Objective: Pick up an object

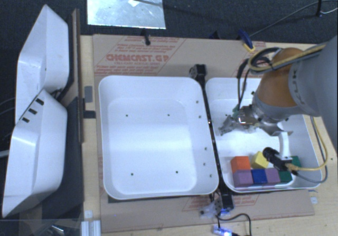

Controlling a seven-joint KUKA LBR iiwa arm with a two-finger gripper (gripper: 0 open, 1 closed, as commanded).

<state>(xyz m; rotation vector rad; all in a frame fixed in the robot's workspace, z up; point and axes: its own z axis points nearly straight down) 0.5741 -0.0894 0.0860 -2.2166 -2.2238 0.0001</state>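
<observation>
Several small blocks lie packed along the front edge of the right bin [222,92]: an orange block [241,162], a yellow block [259,160], a purple block [243,177], a blue block [259,176], a second purple block [272,175] and a green block [285,176]. My gripper [228,124] hangs over the middle left of this bin, behind the blocks and apart from them. Its metal fingers are spread open with nothing between them. The grey arm [303,84] with its orange band [272,90] reaches in from the right.
The left bin [153,134] sits beside the right one, with a black divider [211,129] between them. A black and yellow cable [285,163] drapes over the right bin's front right corner near the green block. Spare white bins [42,103] are stacked off the bench at left.
</observation>
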